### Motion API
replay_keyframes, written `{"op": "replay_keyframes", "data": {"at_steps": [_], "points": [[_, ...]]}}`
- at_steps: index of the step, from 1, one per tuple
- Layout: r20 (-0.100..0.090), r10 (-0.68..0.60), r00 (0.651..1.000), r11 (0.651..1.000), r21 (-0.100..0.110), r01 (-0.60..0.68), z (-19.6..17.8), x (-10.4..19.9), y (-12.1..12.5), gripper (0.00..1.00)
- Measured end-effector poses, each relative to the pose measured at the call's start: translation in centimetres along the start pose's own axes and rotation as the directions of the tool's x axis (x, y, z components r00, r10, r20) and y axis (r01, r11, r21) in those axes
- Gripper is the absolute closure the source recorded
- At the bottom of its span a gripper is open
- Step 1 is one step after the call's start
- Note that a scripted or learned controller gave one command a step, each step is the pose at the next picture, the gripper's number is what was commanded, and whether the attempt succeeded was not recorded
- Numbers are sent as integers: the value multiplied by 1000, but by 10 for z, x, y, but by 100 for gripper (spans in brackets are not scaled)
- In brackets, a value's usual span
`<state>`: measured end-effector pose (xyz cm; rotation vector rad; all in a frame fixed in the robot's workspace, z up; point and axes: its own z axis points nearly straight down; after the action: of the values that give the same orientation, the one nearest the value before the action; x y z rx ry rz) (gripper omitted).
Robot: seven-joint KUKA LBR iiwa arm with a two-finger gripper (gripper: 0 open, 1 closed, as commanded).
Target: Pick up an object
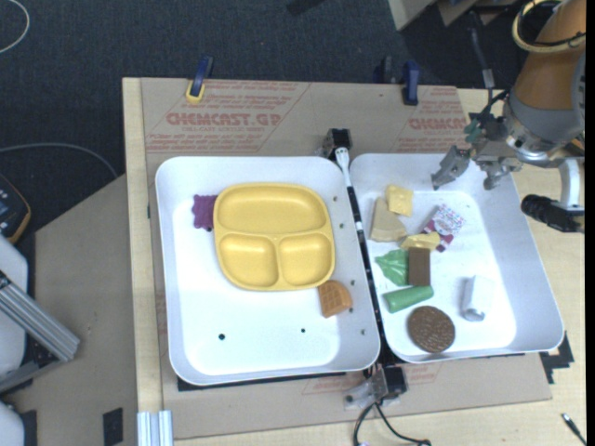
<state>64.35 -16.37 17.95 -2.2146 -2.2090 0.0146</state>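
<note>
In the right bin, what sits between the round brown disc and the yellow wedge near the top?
In the camera view, a brown block and green pieces lie between the brown disc and yellow wedge.

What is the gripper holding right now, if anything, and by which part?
Nothing. The gripper hangs open above the far edge of the right bin, with no object between its fingers.

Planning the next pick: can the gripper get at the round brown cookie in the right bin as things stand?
Probably yes. The gripper hovers over the right bin's far edge, and the round brown cookie lies flat near the front rim with nothing on top. The green piece beside it sits close, which may crowd one side.
</note>
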Motion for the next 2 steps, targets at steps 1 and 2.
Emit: {"op": "replay_keyframes", "data": {"at_steps": [1, 2], "points": [[3, -3, 1000, 1000, -15, 3, -10, 0, 3, 0], [2, -3, 1000, 1000, -10, 3, 53, 1, 0, 0]]}}
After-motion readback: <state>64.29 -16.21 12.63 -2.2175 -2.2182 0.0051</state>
